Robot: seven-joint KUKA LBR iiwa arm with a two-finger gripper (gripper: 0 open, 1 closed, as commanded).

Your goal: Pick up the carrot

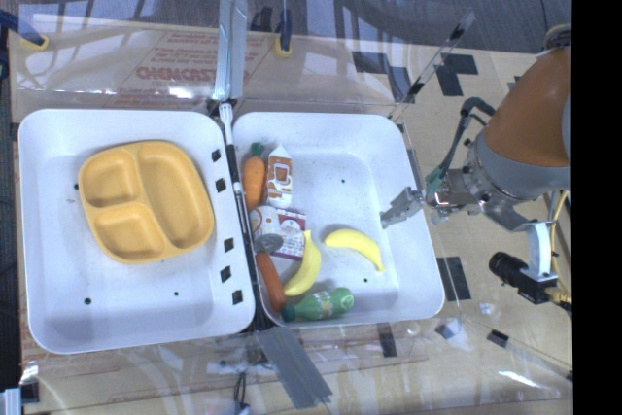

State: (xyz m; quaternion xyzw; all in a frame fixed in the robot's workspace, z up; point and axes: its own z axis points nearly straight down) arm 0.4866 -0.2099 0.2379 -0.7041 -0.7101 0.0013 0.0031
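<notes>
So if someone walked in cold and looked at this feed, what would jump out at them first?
Probably the big yellow divided plate lying alone in the left bin. Next, the clutter along the right bin's left wall: a carrot near the top, a second carrot lower down, two bananas and a green bottle. The gripper hangs over that bin's right rim, away from both carrots.

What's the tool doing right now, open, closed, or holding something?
Tool: at the right bin's right rim, nothing seen held; open or closed cannot be told. The carrot lies apart by the bin's left wall.
</notes>
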